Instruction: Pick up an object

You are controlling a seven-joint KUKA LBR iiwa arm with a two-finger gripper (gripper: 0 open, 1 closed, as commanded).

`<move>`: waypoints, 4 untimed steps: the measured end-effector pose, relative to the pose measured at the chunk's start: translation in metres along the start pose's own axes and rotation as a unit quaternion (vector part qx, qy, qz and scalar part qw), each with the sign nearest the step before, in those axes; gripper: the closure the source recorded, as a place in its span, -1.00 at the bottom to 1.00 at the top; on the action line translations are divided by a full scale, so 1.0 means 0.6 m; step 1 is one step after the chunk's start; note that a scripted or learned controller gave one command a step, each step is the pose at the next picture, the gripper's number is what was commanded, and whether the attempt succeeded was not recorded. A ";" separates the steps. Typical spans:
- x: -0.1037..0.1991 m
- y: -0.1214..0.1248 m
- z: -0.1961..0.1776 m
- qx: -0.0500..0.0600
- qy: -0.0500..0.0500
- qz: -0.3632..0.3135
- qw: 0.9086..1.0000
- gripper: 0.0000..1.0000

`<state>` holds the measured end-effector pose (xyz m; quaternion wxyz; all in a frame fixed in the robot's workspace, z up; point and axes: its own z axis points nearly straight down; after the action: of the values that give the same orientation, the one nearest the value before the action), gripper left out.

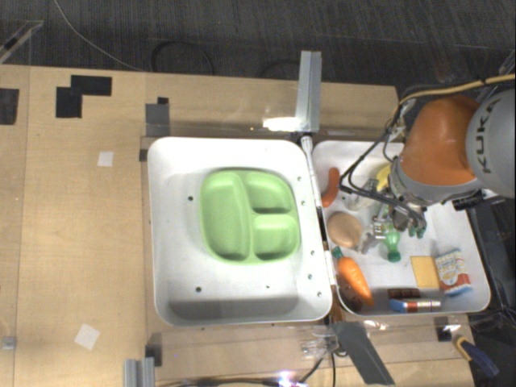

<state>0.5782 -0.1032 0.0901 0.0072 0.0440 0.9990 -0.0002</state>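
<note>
The right bin holds several small items: a red sausage, a tan egg-shaped object, an orange carrot, a green bottle, a yellow block, a small carton and a marker. My gripper hangs low in the middle of this bin, just right of the tan object and beside the green bottle. A yellow item peeks out from under the arm.
The left bin carries a light green divided tray. A metal post stands behind the divide between the bins. The arm's orange band covers the back of the right bin.
</note>
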 end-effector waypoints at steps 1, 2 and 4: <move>0.078 -0.015 -0.003 0.000 -0.002 0.036 0.999 -1.00; 0.012 -0.053 0.000 0.000 0.000 0.122 0.993 -1.00; 0.021 -0.051 0.000 0.001 -0.002 0.141 0.990 -1.00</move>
<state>0.5632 -0.1324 0.0900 0.0089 0.1845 0.9828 0.0000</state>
